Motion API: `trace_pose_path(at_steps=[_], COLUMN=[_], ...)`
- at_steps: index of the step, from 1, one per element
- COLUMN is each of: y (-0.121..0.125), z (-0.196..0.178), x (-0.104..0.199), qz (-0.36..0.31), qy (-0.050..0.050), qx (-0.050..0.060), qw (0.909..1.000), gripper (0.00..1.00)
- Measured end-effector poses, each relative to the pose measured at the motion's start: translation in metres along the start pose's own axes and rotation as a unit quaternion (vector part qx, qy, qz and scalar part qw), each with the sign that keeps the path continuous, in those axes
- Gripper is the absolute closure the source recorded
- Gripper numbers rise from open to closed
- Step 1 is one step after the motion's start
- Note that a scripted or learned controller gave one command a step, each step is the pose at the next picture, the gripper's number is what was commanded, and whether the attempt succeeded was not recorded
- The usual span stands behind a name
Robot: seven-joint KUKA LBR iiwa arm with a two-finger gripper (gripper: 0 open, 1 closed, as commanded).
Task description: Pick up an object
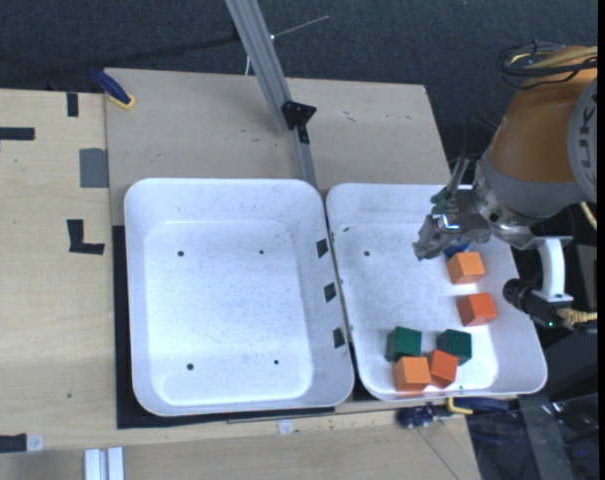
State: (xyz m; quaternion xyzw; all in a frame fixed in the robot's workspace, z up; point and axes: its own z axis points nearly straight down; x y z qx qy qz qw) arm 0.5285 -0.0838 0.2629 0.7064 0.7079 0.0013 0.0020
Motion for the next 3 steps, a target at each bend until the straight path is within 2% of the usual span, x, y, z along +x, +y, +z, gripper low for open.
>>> trace_pose_path(at_steps=[3], y=[-0.009], z=[-0.006], x=[0.156], qz=[0.000], qy=[0.000], qx=[0.003], qw=[1.0000], gripper=[1.00])
